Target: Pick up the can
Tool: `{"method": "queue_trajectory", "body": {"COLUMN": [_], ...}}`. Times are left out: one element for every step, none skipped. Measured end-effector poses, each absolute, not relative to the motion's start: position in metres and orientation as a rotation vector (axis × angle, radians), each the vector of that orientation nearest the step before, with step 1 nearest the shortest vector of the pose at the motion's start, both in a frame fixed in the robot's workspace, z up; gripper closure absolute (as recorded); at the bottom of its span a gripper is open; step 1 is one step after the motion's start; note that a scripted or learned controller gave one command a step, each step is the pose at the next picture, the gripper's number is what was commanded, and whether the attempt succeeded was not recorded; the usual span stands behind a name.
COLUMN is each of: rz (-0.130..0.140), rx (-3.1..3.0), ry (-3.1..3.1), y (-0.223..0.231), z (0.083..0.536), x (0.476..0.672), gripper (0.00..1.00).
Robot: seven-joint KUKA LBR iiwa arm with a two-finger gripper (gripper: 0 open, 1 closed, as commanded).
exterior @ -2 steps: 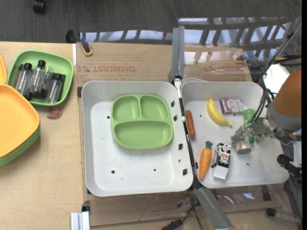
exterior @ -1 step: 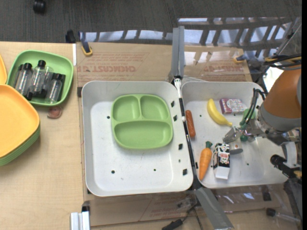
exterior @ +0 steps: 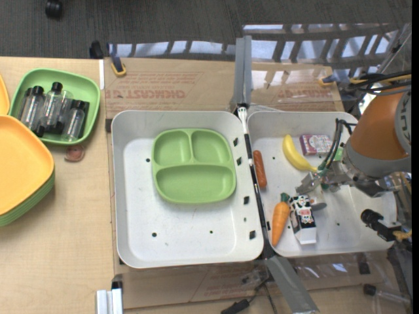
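My gripper point(exterior: 314, 187) hangs low in the right bin point(exterior: 366, 241), below the arm's orange band point(exterior: 385, 131). It is just above a small black-and-white carton point(exterior: 304, 220) lying near the bin's front. The gripper is right of a carrot point(exterior: 279, 221) and just below a banana point(exterior: 296, 154). The arm and wrist cover part of the bin's right half.
A red sausage point(exterior: 260, 169) lies by the right bin's left wall, and a purple packet point(exterior: 315, 143) sits at its back. The left bin point(exterior: 131, 227) holds a green divided plate point(exterior: 194, 165). On the bench at the far left are a green tray of bottles point(exterior: 55, 106) and orange plates point(exterior: 23, 172).
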State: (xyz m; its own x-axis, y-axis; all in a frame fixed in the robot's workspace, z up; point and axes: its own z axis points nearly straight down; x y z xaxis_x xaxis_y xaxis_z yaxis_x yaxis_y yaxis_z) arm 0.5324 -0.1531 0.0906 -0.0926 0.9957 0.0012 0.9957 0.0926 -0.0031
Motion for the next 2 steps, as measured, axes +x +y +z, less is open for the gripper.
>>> {"method": "queue_trajectory", "body": {"rz": [0.004,0.004], "rx": [-2.121,-2.261], "ry": [-2.314,-2.18], "y": [-0.155,-0.062], "z": [0.099,0.191], "x": [0.532,0.556], "gripper": [1.0,1.0]}}
